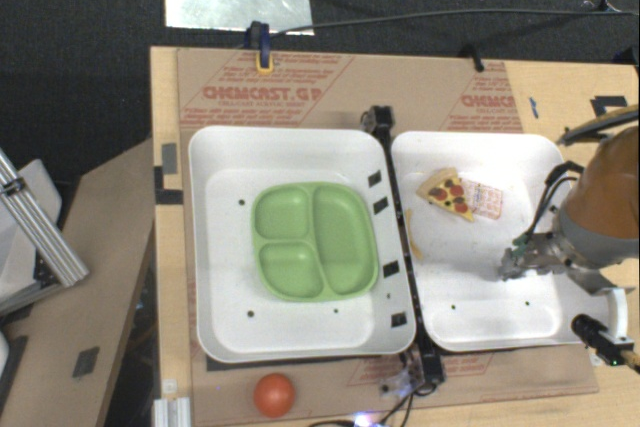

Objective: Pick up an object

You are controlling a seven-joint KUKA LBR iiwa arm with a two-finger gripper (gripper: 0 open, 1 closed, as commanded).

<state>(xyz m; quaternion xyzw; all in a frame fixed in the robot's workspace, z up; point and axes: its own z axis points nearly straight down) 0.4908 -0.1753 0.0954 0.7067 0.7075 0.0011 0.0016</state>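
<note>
A toy pizza slice [447,192] lies in the right bin [480,315], near its back left, beside a small clear packet with red print [484,201]. A green divided plate [313,240] sits in the left bin [225,165]. My gripper [522,261] hangs low over the right side of the right bin, in front of and to the right of the pizza slice and apart from it. The grey arm with its orange band [605,200] comes in from the right.
An orange ball [274,394] rests on the cardboard in front of the left bin. Black clips [378,120] line the seam between the bins. A blue and yellow clamp [260,47] stands at the board's back edge. Cables cross the dark floor behind.
</note>
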